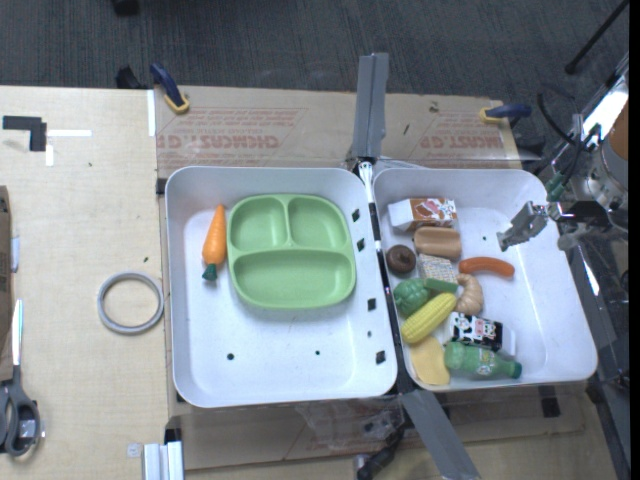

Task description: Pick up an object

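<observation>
We see the gripper [522,226], dull grey metal, hovering over the right bin [560,298] near its right wall, above bare white plastic. We cannot tell how it is set, and nothing shows in its grasp. The toy food lies clustered along that bin's left side: a glossy orange sausage [487,266] nearest the gripper, a tan bread roll [437,240], a small printed carton [424,211], a round brown chocolate piece [401,259], a ridged yellow corn cob [428,317] and a green bottle [481,361] lying on its side. In the left bin [270,363] a smooth, pale green divided plate [291,250] sits with a tapered orange carrot [213,240] just beside its left edge.
</observation>
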Controlling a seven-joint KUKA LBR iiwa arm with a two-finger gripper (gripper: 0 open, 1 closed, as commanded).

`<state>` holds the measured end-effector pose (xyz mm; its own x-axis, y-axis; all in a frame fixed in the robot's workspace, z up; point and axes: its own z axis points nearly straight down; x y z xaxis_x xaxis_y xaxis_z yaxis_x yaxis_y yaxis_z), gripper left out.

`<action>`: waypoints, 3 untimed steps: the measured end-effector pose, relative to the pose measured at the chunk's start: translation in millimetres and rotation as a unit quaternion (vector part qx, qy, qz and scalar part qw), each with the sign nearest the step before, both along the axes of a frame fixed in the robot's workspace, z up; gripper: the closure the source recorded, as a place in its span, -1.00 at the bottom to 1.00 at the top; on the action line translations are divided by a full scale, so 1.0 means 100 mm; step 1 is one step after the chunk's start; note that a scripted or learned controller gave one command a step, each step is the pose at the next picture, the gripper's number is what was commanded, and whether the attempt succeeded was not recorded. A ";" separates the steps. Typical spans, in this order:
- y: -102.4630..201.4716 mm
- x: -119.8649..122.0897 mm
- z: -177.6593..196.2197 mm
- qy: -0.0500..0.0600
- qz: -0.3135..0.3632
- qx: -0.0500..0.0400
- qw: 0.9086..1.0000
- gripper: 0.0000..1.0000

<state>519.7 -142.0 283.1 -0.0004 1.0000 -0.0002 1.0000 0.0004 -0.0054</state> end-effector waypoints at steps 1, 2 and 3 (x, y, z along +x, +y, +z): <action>-0.06 -0.03 -1.79 -0.001 0.059 0.001 0.998 -1.00; -0.07 -0.02 -1.69 -0.002 0.057 0.000 0.998 1.00; -0.06 -0.02 -1.69 -0.002 0.057 0.000 0.998 -1.00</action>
<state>517.5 -148.4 113.7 -0.1151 0.9933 -0.0002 0.9933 0.1151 -0.0016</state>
